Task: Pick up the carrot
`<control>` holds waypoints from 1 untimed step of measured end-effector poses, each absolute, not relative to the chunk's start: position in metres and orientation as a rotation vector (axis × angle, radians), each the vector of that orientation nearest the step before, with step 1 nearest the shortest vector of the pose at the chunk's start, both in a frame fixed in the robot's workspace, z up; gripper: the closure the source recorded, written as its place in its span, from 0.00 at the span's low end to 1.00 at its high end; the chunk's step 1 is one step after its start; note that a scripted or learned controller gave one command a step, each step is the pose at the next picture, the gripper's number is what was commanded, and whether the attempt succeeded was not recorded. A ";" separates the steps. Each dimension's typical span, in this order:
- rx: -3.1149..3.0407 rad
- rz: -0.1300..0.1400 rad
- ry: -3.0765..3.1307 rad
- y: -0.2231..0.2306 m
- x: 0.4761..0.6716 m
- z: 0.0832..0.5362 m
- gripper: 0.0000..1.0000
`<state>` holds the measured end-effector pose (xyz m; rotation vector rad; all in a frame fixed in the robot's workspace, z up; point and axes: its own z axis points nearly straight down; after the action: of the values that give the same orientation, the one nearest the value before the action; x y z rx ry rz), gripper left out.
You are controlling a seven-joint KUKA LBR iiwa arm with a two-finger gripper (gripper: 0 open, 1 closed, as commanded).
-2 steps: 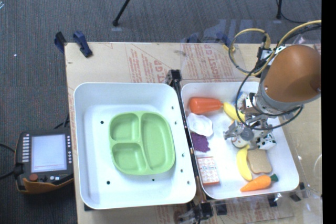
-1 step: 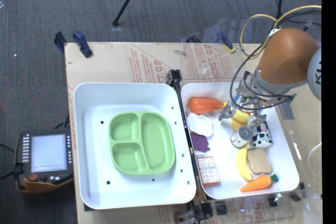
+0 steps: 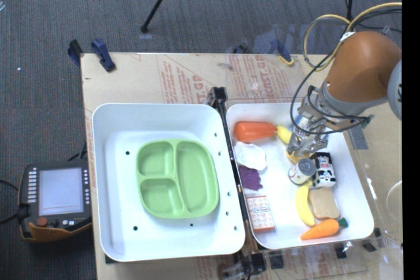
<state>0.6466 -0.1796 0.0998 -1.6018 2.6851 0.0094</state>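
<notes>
While the carrot point(image 3: 320, 229) lies by the bin's point(image 3: 365, 193) near rim, the gripper's point(image 3: 303, 149) state is unclear.

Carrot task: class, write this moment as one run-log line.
target: carrot, right bin front, beside bread | claw: above bin's middle, away from carrot | carrot: not held | left bin: green tray

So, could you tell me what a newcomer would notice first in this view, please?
Probably the arm's big orange band at the right, with the pincer low over the crowded right bin. Next, the green divided tray in the left bin, then the carrot near the right bin's front edge.
</notes>
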 end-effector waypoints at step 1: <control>-1.904 0.009 2.493 -0.173 0.595 0.087 1.00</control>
<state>0.5950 -0.1732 0.0872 -1.9036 2.4932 0.0085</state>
